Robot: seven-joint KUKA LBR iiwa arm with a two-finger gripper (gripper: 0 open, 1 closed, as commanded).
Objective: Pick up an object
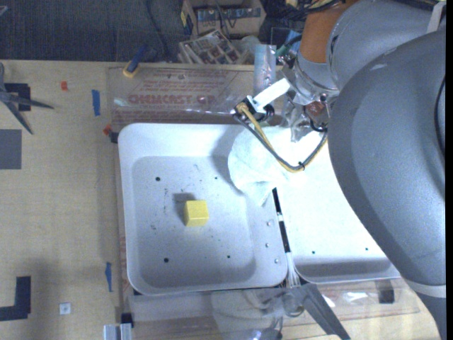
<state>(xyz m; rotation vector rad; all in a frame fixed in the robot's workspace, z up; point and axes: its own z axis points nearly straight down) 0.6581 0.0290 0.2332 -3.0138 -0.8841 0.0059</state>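
Yellow block (197,212) sits alone near the middle of the left bin (141,147), lower centre of the frame. It looks small, stiff and light, probably foam or wood; its opposite flat sides should offer the surest hold. Farther up, a crumpled white cloth (249,165) drapes over the bin's right rim. Beyond it, upper right, hangs the gripper (301,122); whether it is spread or closed I cannot tell.
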